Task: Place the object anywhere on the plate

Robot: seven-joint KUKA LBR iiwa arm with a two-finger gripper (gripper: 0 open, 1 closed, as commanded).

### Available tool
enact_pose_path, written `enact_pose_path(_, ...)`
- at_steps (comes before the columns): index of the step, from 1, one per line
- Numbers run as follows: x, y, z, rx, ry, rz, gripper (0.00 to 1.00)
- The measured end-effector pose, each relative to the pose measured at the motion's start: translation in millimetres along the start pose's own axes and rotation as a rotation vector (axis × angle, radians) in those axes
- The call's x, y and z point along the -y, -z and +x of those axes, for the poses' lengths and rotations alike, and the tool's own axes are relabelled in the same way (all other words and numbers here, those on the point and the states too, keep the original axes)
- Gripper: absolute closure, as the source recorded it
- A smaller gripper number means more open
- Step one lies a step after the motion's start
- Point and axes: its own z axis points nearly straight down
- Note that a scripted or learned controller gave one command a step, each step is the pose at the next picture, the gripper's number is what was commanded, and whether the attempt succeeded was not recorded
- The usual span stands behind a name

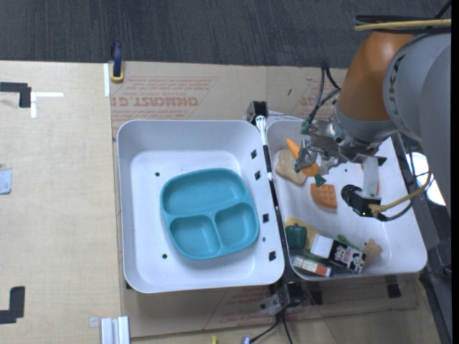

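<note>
A teal plate (pixel 208 211) with three compartments lies in the left white bin (pixel 143 199). My gripper (pixel 313 158) hangs low in the right bin (pixel 401 249), at its upper left. Its fingers point down over a beige bread-like piece (pixel 287 168) and an orange carrot-like piece (pixel 295 150). An orange waffle piece (pixel 324 196) lies just below the gripper. The arm's grey body and orange band (pixel 369 70) cover the bin's upper right part.
Along the right bin's front lie a green and yellow pepper-like toy (pixel 295 233), a small red and white box (pixel 311 266), a black and white carton (pixel 347 257) and a tan figure (pixel 372 249). A black cable (pixel 398 203) loops beside the arm.
</note>
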Motion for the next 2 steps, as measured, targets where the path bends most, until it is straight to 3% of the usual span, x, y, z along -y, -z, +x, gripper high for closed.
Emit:
enact_pose_path(1,52.3,0.0,105.2,-0.002,-0.183,0.002,1.0)
enact_pose_path(2,52.0,0.1,104.7,-0.001,-0.184,0.001,0.0)
